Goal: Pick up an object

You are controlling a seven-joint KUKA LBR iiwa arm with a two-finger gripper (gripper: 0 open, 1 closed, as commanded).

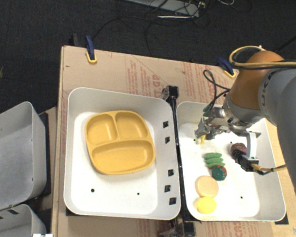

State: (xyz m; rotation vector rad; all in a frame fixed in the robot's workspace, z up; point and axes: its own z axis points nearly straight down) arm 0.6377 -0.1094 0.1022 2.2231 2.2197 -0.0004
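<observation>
My gripper (203, 134) hangs over the far left part of the right bin (249, 209), its tips pointing down near the bin floor. Just below and right of it lies a green ridged piece (213, 159), with a dark teal round piece (219, 173) touching it. Further toward the front sit a pale tan disc (206, 186) and a yellow disc (206, 205). A dark maroon object (238, 149) rests at the right of the gripper, beside a black bracket. Nothing shows between the gripper tips.
The left bin (76, 192) holds a yellow three-compartment plate (120, 142). A black divider with clips (173, 150) runs between the bins. Cables trail from the arm's wrist over the right bin. A grey tub (6, 152) stands off the bench at the left.
</observation>
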